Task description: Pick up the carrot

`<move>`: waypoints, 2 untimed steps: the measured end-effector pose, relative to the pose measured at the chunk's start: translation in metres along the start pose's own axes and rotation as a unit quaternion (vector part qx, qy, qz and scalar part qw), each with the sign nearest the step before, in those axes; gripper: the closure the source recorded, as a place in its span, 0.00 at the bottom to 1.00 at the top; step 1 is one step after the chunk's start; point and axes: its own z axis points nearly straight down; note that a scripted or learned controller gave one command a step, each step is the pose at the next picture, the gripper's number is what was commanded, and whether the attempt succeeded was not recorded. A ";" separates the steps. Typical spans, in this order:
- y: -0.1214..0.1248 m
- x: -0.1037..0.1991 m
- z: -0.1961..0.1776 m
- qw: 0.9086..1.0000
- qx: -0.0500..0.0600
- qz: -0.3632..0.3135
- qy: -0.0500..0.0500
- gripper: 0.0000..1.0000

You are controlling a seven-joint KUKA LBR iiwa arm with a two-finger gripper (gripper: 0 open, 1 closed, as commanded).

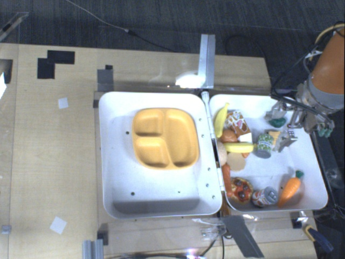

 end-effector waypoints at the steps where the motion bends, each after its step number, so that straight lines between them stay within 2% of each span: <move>1: -0.047 0.055 0.111 0.994 0.001 0.110 0.002 0.00; 2: -0.010 0.089 0.123 0.990 0.001 0.141 -0.004 0.00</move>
